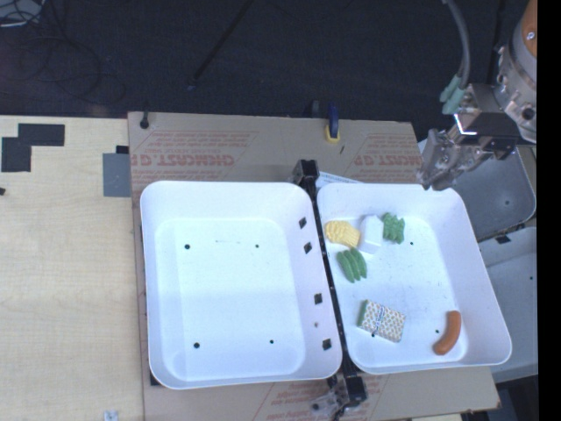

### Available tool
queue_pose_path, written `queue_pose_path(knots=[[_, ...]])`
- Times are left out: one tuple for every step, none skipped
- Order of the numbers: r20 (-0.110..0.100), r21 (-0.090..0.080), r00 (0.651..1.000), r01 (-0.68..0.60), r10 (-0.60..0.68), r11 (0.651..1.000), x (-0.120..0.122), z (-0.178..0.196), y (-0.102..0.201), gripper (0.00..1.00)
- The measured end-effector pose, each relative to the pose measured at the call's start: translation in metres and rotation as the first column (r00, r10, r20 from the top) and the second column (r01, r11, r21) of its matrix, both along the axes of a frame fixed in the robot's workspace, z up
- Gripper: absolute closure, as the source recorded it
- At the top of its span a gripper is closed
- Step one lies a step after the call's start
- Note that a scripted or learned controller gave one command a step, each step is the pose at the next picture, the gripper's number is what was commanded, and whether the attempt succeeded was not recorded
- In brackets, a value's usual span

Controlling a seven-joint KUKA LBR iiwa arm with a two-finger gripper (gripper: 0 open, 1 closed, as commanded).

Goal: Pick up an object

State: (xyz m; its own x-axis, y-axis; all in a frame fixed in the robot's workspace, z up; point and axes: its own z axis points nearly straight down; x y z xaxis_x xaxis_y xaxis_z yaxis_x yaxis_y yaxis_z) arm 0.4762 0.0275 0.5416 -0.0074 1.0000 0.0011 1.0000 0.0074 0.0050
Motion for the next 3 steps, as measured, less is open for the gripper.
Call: queue_pose_path(knots=[[-0.008, -0.002, 1.0, 0.002, -0.002, 1.0, 0.031, -0.005, 0.057, 1.0], [-0.008, -0.002, 1.0, 0.002, -0.002, 1.0, 0.039, -0.005, 0.107, 1.0], [-0.009, -0.002, 1.0, 0.004, -0.004, 1.0, 0.068, -0.005, 0.146, 1.0]])
